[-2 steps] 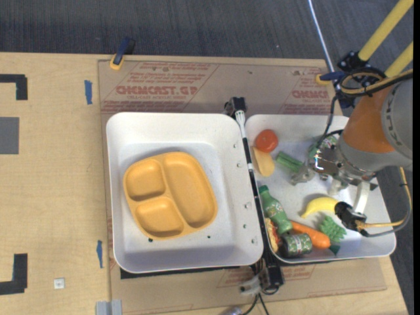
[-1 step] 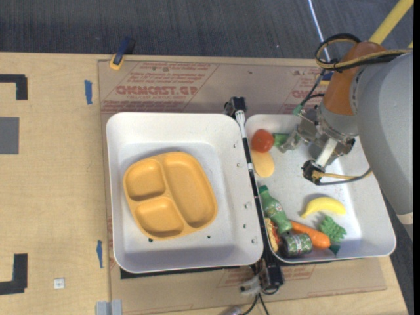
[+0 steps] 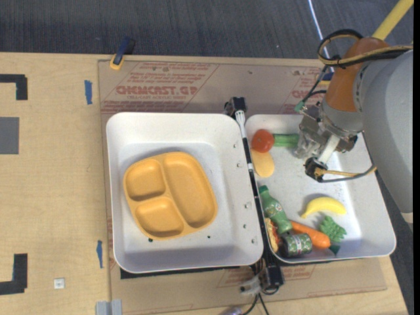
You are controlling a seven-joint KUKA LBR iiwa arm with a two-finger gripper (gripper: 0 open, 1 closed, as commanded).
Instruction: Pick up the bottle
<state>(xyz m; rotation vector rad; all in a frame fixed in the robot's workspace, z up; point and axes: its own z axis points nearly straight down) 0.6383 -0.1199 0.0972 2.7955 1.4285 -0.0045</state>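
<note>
"CHEMCAST GP" on the cardboard sheet [image 3: 157, 89]

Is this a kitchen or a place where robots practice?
Probably a robot practice lab, not a kitchen. A big grey arm reaches over two white bins on a cardboard-covered bench, and the food is toys: a plastic banana, a carrot and a green bottle.

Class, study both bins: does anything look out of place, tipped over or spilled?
The green bottle lies on its side along the right bin's left wall, not upright. Nothing looks spilled or broken.
</note>
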